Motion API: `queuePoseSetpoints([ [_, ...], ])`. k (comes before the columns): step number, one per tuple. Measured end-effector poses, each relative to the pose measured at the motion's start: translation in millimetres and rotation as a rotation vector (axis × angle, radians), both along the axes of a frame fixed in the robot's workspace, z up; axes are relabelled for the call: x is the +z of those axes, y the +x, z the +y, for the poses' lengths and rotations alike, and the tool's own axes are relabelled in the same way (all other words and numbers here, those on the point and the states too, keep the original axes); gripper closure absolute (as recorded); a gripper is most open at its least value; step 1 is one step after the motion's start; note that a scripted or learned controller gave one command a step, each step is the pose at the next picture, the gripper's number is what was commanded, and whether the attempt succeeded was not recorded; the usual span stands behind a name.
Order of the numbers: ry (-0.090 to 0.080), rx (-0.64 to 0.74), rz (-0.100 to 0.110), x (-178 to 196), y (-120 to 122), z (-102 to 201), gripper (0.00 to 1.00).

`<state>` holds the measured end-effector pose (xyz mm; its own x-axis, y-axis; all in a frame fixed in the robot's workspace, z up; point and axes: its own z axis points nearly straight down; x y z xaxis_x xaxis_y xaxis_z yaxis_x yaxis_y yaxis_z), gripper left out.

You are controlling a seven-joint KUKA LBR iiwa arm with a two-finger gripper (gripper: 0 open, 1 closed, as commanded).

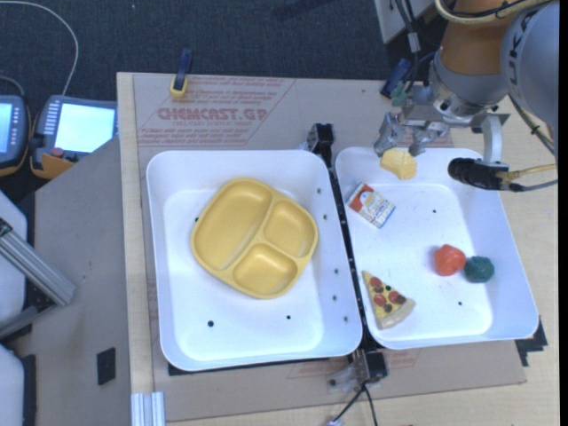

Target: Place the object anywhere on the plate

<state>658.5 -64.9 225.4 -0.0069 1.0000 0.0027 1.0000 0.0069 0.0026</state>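
I'm over the far edge of the right bin (pixel 497 327) now, my gripper (pixel 404 140) hanging just above a pale yellow lump (pixel 398 163) that sits at that bin's far-left corner. Fingers are spread apart, one on each side, w/ nothing between them; the lump lies on the bin floor just below the tips (touching or not, I can't tell from this angle).

Rest of the right bin: a small red-and-white carton (pixel 371 205) near the left wall, tilted; a red ball (pixel 449 259) and a dark green ball (pixel 479 269) side by side toward the right edge, nearly touching; a pizza-slice toy (pixel 387 299) at the near-left corner, point toward the far side.

Left bin (pixel 177 327): the yellow plate (pixel 255 237), three compartments, sits about mid-bin, turned at an angle, nothing on it. Both bins rest on a cardboard sheet (pixel 222 109) w/ red print at its far edge.
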Motion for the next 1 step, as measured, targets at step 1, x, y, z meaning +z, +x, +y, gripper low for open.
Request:
queuePoseSetpoints([
  [1, -0.002, -0.002, 0.002, 2.1, 0.3, 44.0, 1.00],
])
